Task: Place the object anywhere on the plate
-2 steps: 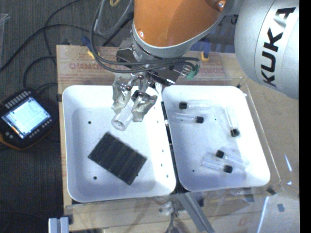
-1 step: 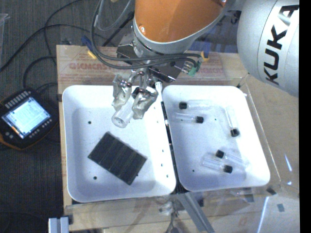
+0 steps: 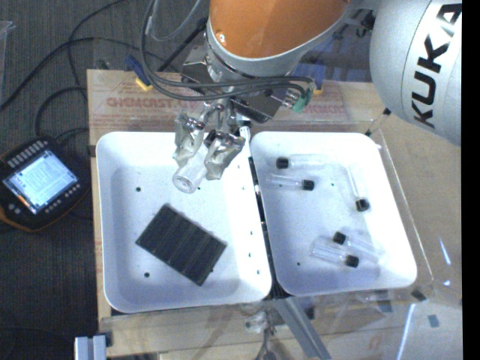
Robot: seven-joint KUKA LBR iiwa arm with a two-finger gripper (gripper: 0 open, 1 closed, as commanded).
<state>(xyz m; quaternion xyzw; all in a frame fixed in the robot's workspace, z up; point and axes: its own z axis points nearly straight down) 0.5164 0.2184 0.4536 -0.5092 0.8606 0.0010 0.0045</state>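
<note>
The pincer (image 3: 201,154) grips a clear tube (image 3: 187,177) between its fingers, above the left bin (image 3: 112,223). The dark ribbed plate (image 3: 181,244) lies below it, well apart.

The arm (image 3: 420,43) is a fat grey casing, smooth and rounded, with "KUKA" in big black letters running down its side. Left of it sits a broad glossy orange band (image 3: 270,13) with a small screw near its far right edge. Below the band comes a thin grey ring, then a dark mount. Black cables (image 3: 169,66) loop around the band's left side, one yellow. The gripper (image 3: 206,148) is bare silvery metal.
</note>
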